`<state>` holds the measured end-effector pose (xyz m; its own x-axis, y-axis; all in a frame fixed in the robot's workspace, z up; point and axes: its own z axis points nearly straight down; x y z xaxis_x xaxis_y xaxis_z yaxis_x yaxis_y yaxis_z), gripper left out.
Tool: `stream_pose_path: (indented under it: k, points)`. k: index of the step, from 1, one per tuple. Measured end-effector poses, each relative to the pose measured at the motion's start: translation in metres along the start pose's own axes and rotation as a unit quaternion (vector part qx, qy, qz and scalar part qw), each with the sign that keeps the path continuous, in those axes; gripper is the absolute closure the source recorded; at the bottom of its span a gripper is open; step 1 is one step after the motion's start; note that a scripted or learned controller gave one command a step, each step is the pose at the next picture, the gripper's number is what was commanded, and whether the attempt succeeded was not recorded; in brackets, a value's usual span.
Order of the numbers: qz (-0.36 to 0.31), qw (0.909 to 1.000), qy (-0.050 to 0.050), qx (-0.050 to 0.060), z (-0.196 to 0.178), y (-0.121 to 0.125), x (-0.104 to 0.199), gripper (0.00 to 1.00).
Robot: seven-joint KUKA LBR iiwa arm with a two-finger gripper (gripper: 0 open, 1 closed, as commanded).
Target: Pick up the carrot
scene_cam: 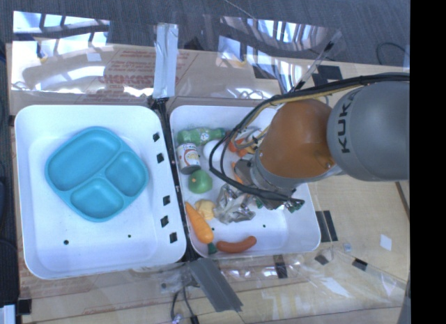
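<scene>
Camera view: the carrot [199, 224] lies in the right bin [306, 226], near the bin's left wall, tilted w/ its thin end toward upper left. Its thick end nearly touches a sausage [236, 245] by the bottom wall; a pale yellow food piece [205, 208] sits just beside it.

The claw [233, 206] hangs just right of the carrot and a bit above in frame — apart from it, nothing seen between the fingers. Can't tell if the claw is spread or closed; the metal parts blur together.

Arm [369, 131] comes in from the right, its orange band [298, 141] over the middle of the right bin, wrist pointing down and left. Black cables [221, 150] loop around the wrist.

Also in the right bin: a green bottle [198, 136] near the top, a small can [188, 157] below it, a green round item [201, 181] under that — all left of the arm.

Left bin [42, 246] holds a blue divided plate [97, 172], well apart from the claw.
</scene>
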<state>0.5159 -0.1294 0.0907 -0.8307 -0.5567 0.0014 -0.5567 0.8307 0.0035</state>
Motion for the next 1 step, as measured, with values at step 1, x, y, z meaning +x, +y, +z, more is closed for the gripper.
stream_pose_path:
  k: [1]
  points:
    - [-0.185,0.9827,-0.003,0.004,-0.1176,0.0099,-0.0403,1.00]
